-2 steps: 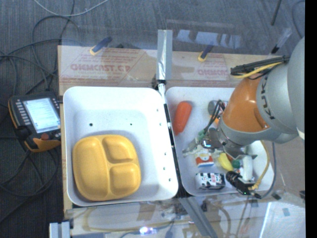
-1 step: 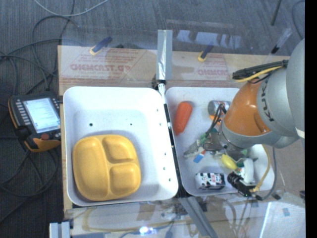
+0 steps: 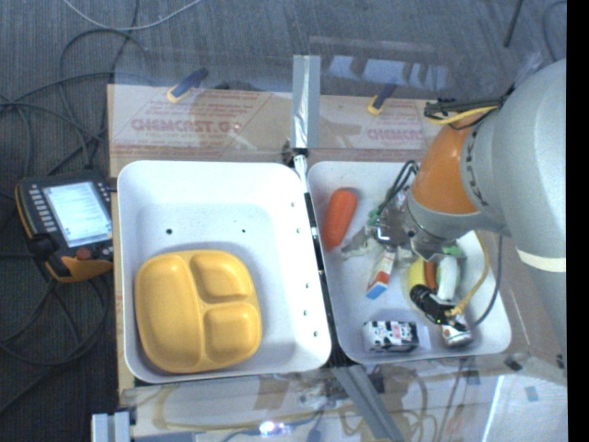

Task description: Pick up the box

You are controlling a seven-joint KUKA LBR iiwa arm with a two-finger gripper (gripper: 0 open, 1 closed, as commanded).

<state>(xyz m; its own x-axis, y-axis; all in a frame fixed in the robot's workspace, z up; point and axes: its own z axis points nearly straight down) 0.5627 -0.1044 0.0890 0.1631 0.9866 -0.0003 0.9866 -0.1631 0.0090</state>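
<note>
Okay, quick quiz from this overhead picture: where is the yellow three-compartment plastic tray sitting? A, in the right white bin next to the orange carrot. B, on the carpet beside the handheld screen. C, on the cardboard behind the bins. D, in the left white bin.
D: the yellow three-compartment plastic tray lies in the near part of the left white bin, while the orange carrot lies in the right white bin.

arm (image 3: 515,155) reaching in (orange-banded), hand (image 3: 391,233) lowered
</note>
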